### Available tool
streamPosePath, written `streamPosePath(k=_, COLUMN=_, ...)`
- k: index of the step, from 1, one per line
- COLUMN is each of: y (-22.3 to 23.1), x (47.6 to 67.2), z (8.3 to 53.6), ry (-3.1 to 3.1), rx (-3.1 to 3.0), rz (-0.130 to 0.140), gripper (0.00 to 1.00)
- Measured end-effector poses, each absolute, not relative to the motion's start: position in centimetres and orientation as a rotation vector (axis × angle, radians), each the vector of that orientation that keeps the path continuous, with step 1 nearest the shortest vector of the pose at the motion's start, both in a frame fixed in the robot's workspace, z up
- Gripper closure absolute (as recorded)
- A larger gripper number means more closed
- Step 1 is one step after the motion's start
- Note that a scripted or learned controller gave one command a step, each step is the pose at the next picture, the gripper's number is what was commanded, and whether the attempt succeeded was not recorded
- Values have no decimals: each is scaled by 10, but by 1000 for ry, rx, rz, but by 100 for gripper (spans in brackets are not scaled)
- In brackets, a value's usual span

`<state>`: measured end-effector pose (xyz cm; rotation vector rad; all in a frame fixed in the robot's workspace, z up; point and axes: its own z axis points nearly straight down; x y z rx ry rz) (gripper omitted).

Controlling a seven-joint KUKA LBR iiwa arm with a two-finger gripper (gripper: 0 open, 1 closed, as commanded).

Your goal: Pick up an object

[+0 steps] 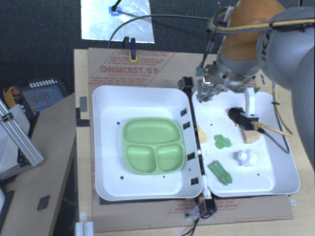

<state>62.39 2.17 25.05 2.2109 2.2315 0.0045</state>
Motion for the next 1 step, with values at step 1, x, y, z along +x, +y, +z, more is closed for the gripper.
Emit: streamPosePath(k=1, y=65, x=621, z=243, ry=2232, rx=2212, rz=3, gripper=100)
